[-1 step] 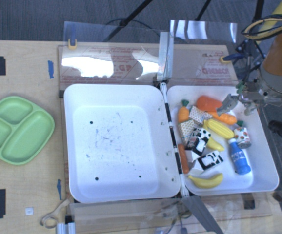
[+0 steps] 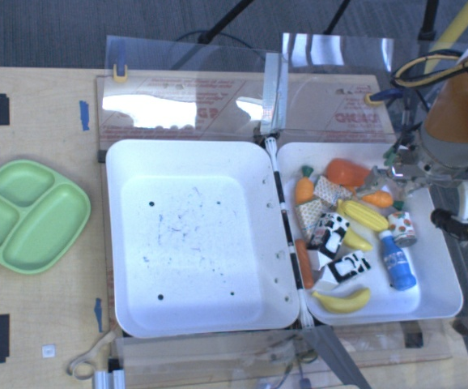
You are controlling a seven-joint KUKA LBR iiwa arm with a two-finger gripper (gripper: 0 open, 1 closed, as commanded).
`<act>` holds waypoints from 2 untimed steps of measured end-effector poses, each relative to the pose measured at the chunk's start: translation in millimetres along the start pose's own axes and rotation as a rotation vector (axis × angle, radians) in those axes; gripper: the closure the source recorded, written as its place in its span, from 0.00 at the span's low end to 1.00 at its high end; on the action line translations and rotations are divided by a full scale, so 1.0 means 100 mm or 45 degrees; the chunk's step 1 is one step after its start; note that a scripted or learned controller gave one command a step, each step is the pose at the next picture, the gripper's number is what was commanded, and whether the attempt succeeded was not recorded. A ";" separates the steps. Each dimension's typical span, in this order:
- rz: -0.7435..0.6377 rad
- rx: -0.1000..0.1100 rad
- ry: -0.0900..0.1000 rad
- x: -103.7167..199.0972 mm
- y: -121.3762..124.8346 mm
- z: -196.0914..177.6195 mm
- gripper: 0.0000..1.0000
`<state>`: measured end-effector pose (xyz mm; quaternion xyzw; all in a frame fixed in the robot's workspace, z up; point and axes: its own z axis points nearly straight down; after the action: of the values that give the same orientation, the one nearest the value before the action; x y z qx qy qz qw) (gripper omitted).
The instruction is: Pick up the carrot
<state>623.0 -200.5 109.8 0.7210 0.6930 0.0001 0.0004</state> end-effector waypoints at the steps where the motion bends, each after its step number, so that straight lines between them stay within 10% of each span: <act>1: -0.060 -0.002 0.002 0.04 0.02 0.23 0.00; 2: -0.064 0.002 0.001 0.05 0.01 0.14 1.00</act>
<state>624.3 -196.0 95.8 0.7035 0.7107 -0.0002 -0.0006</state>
